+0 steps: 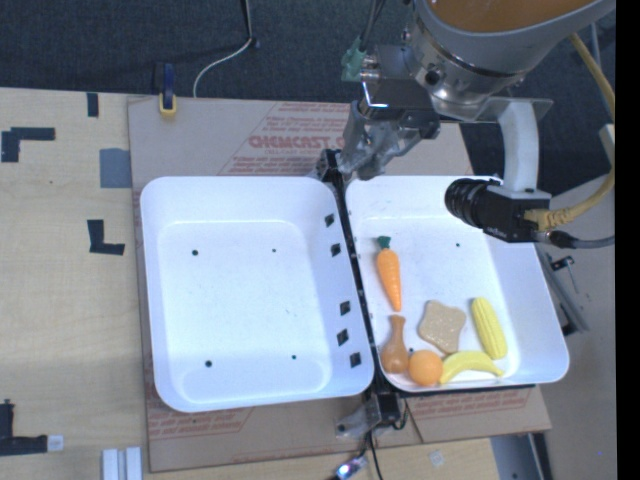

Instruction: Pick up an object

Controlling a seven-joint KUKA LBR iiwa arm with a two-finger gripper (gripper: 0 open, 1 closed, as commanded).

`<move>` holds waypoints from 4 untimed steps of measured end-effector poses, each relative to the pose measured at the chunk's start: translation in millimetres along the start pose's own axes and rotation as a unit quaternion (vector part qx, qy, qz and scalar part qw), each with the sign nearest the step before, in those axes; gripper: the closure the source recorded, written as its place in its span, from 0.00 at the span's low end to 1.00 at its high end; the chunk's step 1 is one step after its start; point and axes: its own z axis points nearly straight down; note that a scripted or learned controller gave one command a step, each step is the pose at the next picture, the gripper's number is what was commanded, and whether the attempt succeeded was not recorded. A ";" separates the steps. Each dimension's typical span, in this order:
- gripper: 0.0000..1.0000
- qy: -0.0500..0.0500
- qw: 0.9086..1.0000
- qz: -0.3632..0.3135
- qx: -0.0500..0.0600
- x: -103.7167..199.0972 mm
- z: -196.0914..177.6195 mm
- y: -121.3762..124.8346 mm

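1. Two shallow white bins sit side by side on your desk [60, 268]: the left bin [240, 298] and the right bin [440, 218], touching along a dark divider.
2. Your hand [372, 150] hangs over the far end of that divider, at the top edge of the right bin, well apart from every object. From this slant you cannot tell whether it is apart or together, and nothing shows between it.
3. You will find all the objects in the right bin, gathered toward its near half.
4. Look at the carrot [389, 276] first: it lies just beside the divider, long axis running near to far, green top pointing to the far side, tip pointing toward you.
5. Just nearer than the carrot stands or leans a small tan gourd-shaped piece [396, 346], narrow neck toward the carrot, and an orange ball [425, 368] touches its base.
6. A slice of bread [441, 326] lies flat just right of the gourd piece.
7. The corn cob [488, 328] lies right of the bread, long axis near to far, slightly slanted.
8. The banana [470, 367] curves along the near wall, long axis left to right, its tip by the orange ball.
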 end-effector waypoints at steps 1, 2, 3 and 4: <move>1.00 0.000 1.000 0.000 0.000 8.7 0.1 9.3; 1.00 -0.001 1.000 0.000 0.000 27.4 0.7 44.4; 1.00 -0.002 1.000 0.001 0.006 9.2 99.2 -1.6; 1.00 0.002 1.000 -0.001 -0.005 33.1 -6.5 0.1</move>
